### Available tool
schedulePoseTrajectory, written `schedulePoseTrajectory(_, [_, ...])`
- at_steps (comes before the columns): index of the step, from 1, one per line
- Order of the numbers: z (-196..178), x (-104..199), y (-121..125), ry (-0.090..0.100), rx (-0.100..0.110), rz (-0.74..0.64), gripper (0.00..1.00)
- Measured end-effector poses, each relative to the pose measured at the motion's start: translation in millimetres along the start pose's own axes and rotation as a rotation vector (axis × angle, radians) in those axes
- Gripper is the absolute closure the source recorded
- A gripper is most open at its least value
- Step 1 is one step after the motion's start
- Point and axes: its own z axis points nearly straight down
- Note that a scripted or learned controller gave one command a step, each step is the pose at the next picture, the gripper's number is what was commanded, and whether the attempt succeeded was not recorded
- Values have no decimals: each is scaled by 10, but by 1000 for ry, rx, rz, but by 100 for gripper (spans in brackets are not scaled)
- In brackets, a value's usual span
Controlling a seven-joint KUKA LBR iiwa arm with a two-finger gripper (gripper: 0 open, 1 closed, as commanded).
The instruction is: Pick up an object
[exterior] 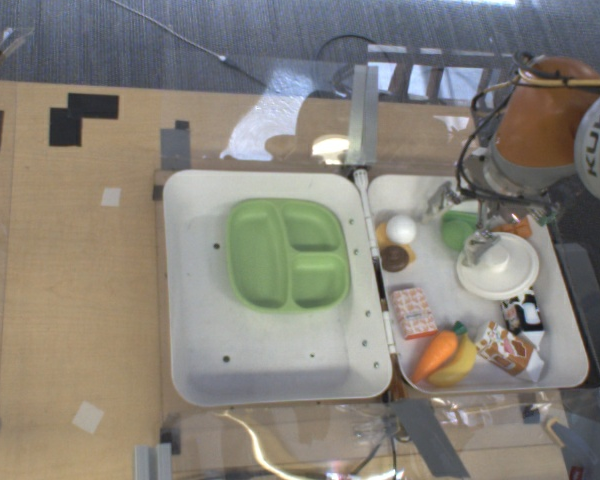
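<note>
Here, claw (483, 236) low over the white bowl (500, 266), grip state unclear; carrot (437, 351) lying diagonally, green top up-right.

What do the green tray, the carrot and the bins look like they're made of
Green tray: probably moulded plastic, matte, one even colour with rounded compartment walls.
Carrot: likely a plastic toy, smooth with a slight sheen, uniform orange with a green tip.
Bins: seemingly white plastic or coated sheet, smooth with rounded corners; the look leaves it open.
</note>
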Motion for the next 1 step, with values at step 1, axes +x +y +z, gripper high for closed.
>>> schedulePoseTrajectory(1, [-14,-61,456,-4,5,-101,0])
